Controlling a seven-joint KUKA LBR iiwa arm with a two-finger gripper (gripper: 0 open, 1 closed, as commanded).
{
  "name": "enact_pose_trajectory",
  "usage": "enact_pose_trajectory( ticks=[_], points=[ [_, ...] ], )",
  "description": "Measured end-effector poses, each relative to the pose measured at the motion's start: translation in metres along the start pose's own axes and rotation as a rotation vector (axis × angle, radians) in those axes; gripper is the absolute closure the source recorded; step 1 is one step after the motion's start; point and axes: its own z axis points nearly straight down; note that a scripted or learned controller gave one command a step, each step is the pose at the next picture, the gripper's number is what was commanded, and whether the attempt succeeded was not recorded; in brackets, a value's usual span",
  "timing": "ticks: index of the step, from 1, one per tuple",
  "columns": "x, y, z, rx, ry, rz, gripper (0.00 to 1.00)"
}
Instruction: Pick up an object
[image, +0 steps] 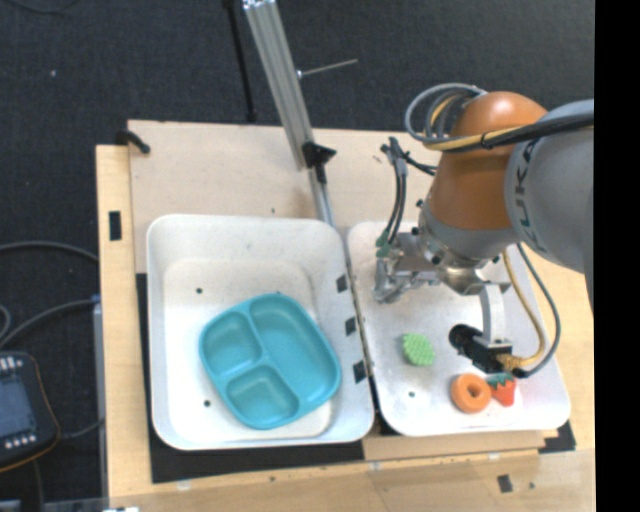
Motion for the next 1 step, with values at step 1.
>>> enact_pose_trajectory(
  ticks=[1],
  points=[
    [0.0522,-0.0047,-0.0086,-0.003,0.001,-0.001,1.0]
  ],
)
